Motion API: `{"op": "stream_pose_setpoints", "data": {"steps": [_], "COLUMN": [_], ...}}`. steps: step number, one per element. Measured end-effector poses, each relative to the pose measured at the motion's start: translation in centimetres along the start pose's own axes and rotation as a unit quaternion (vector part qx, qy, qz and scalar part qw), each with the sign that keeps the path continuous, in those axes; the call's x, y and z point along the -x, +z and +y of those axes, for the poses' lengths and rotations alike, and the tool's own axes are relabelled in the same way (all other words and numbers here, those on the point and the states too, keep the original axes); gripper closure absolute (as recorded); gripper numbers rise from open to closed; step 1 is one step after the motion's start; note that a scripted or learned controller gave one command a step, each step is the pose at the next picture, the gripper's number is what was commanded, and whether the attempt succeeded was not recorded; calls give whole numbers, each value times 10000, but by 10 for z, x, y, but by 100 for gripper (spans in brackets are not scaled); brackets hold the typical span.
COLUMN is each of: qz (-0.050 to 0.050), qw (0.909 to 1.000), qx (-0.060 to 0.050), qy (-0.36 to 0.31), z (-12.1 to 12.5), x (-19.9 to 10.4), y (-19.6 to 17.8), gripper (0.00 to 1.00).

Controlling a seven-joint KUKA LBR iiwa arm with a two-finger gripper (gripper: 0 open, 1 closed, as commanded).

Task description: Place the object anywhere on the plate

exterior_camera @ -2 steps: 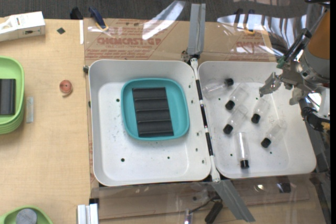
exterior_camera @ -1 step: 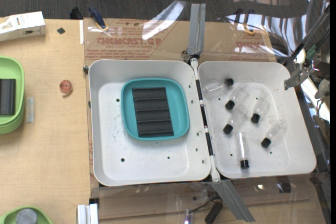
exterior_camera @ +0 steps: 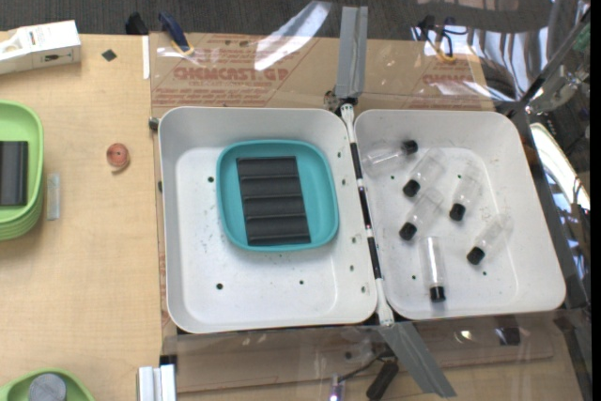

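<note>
The wooden worktop (exterior_camera: 84,277) carries two shallow white bins side by side, their inner rims touching along a grey hinge-like strip down the middle. The left bin (exterior_camera: 188,286) holds a teal plate (exterior_camera: 324,202) with rounded corners, set a little above the bin's centre; bare white floor runs all round it, widest along the near side and narrower toward the far rim. On the plate lies a black ribbed block (exterior_camera: 272,199), covering most of its flat middle and leaving only a teal margin at the edges. The right bin (exterior_camera: 535,230) holds several clear vials with black caps (exterior_camera: 435,272), scattered loosely and lying at different angles, mostly apart from one another; the near right corner and the far right part of that floor are open. The arm and its jaws are out of sight, so how far they are open, or whether they hold anything, cannot be told.
</note>
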State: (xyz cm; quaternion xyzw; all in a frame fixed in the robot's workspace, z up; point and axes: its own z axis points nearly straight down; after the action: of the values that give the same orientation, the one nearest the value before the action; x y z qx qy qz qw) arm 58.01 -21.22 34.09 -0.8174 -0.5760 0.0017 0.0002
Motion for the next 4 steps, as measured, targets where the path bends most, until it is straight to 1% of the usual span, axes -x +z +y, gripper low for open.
{"op": "stream_pose_setpoints", "data": {"steps": [1, 2, 3, 4], "qz": [0, 0, -1, 0], "qw": [9989, 9934, 9839, 9668], "qx": [-2, -1, -7, -6], "qy": [478, 1147, 1788, 2557], "z": [46, 52, 69, 72], "x": [-15, -17, -24, -23], "y": [-84, -99, -99, -99], "gripper": [0, 0, 0, 0]}}
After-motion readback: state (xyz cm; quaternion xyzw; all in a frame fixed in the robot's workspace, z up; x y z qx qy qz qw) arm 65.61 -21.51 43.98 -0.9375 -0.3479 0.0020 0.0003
